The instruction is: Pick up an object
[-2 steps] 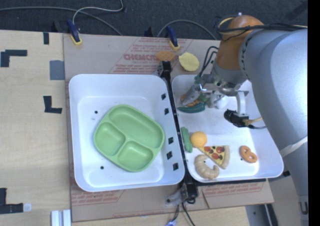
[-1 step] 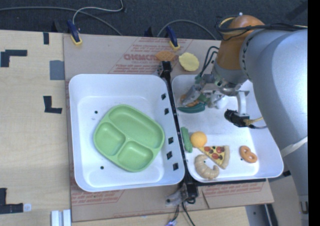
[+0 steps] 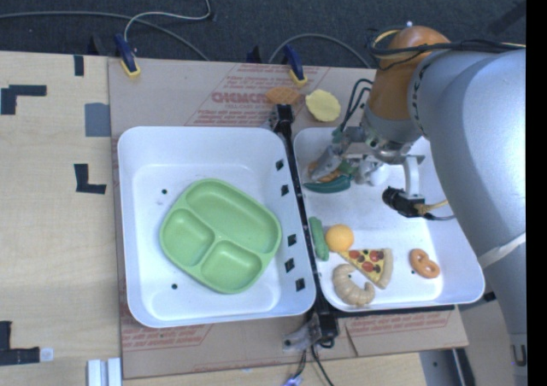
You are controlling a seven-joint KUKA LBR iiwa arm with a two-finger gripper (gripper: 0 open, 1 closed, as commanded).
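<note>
Lying directly under the tool [image 3: 335,162]: a green item [image 3: 329,185].

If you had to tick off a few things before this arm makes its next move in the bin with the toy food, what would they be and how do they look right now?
1. Tool is over the right bin: ok; it sits at the bin's far left corner.
2. Something is within reach under the tool: ok; a dark green item lies right by it.
3. That item is actually held: cannot tell; the arm blocks the view.
4. Other targets lie apart from the tool: ok; orange ball, pizza slice, croissant and pretzel sit nearer the front.
5. Left bin has a place to drop things: ok; the green divided tray lies flat inside.
</note>
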